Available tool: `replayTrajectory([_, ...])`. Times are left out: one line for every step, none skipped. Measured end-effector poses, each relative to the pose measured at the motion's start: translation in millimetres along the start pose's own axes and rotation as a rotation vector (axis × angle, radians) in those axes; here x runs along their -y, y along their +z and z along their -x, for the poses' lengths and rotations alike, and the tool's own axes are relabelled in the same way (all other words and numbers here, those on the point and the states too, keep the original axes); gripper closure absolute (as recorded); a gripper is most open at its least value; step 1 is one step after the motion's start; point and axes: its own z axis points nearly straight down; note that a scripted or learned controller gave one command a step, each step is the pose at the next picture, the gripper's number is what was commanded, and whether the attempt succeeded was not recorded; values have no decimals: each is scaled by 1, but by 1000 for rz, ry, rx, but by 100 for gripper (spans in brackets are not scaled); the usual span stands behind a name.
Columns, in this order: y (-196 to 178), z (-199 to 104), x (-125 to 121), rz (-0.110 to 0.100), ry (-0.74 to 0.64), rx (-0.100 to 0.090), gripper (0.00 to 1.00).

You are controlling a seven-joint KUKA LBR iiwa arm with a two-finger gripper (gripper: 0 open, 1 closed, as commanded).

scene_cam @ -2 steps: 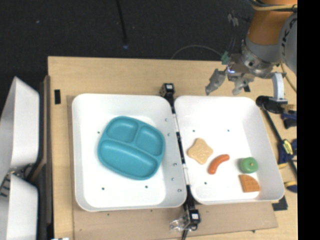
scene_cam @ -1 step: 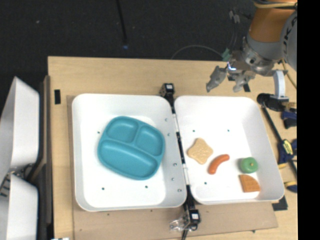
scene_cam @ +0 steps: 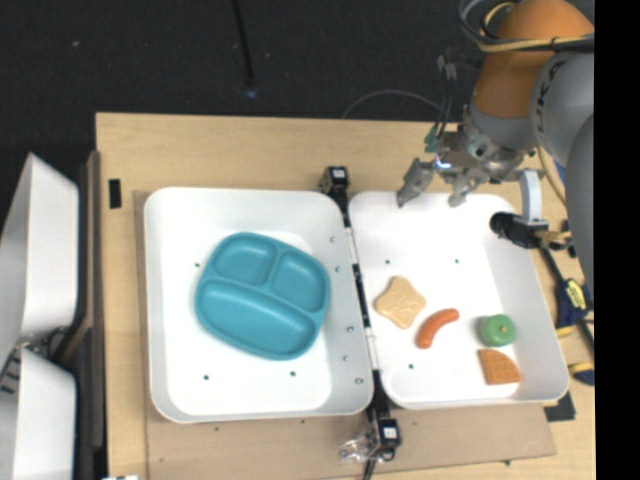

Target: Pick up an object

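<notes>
Hand (scene_cam: 436,190) spread, holding nothing; four food toys right bin (scene_cam: 470,388), one plate (scene_cam: 262,295) left

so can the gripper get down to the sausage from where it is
Probably yes. The gripper hangs open over the right bin's far end, and the sausage lies apart from the cracker and green toy, nothing over it.

Open pincer (scene_cam: 436,191) above right bin (scene_cam: 520,393)
</notes>
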Motion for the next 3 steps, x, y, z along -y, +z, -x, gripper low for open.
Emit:
replayTrajectory([45, -2, 6, 2, 2, 0, 0])
replayTrajectory([105, 5, 8, 3, 2, 1, 0])
replayTrajectory([90, 6, 6, 9, 4, 1, 100])
